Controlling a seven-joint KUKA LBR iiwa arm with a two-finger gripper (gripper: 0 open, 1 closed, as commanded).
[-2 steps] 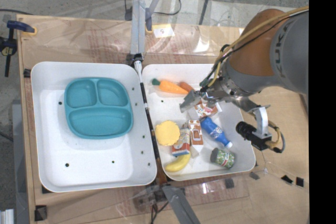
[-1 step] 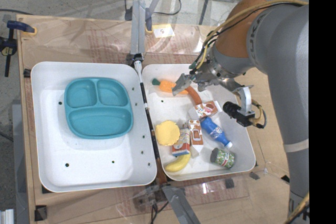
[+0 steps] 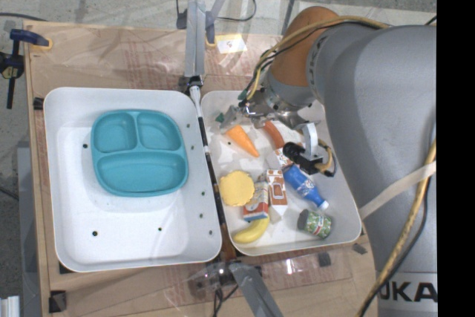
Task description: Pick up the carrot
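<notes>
1. Camera view, layout. Two shallow white bins sit side by side on the desk (image 3: 111, 56). The left bin (image 3: 67, 234) carries a teal divided plate (image 3: 139, 152). The right bin (image 3: 341, 230) carries the loose items.
2. Camera view, task object. The carrot (image 3: 243, 140) lies in the upper half of the right bin, orange, its pointed end toward the lower right. It rests on the bin floor, free of any grasp.
3. Camera view, neighbours. A reddish sausage-like piece (image 3: 273, 134) lies just beside the carrot on its right. Below are a yellow round piece (image 3: 237, 188), a banana (image 3: 251, 231), a small red carton (image 3: 276, 188), a blue bottle (image 3: 305, 187) and a green can (image 3: 315, 223).
4. Camera view, arm. The gripper (image 3: 249, 110) hangs just above the carrot's upper end, under the orange band of the wrist. Whether the jaws are spread or closed cannot be told, as the wrist and cables mask them.
5. Step in hand (judgement). The approach stage appears current; no lift has begun.
6. Next move (judgement). The jaws need to descend astride the carrot's thick part, aligned across its long axis, clear of the sausage-like piece, then close and rise.
</notes>
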